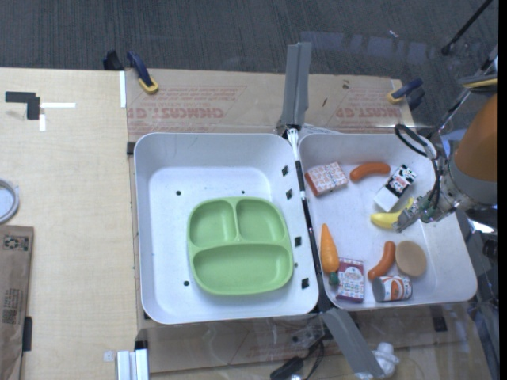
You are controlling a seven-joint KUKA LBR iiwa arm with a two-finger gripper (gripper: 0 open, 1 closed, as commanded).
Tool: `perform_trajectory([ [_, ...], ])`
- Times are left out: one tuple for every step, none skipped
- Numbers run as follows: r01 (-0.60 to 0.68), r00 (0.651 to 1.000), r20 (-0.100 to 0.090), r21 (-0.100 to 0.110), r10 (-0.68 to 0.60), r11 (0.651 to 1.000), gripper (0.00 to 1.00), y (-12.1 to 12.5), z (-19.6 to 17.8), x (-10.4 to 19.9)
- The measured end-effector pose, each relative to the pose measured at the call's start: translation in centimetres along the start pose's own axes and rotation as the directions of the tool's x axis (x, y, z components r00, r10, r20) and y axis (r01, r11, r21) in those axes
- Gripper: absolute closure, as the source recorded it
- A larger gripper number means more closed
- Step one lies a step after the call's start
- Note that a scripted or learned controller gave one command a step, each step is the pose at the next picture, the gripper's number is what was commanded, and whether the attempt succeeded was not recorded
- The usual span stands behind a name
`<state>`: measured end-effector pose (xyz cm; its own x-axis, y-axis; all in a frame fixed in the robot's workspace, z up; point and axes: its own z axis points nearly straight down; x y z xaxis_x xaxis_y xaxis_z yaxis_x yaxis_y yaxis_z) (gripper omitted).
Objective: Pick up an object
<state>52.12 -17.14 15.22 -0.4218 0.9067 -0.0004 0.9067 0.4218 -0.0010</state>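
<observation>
Nothing looks lifted yet, so the pick seems still to come. The tool (pixel 409 216) hangs low in the right bin (pixel 467 279), just beside the banana (pixel 386 219), near the bin's right wall. I cannot tell how the tool is set. Sausages, a carrot (pixel 328 248) and small boxes crowd the bin, leaving little open floor; the left bin (pixel 150 212) carries a green plate (pixel 240 245).

The scene is evenly and brightly lit, apparently from overhead. Soft, short shadows are cast within the left bin (pixel 150 212), well to the left of the gripper (pixel 410 216). Mild glare is noted on the white bin walls. The gripper itself is rendered small and slightly blurred, so its finger detail cannot be resolved. The dark floor beyond it is reproduced dimly and with little texture.
</observation>
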Motion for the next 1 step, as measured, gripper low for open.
perform_trajectory([
  [0.0, 1.0, 0.0, 0.0, 0.0, 1.0, 0.0, 0.02, 0.0, 0.01],
])
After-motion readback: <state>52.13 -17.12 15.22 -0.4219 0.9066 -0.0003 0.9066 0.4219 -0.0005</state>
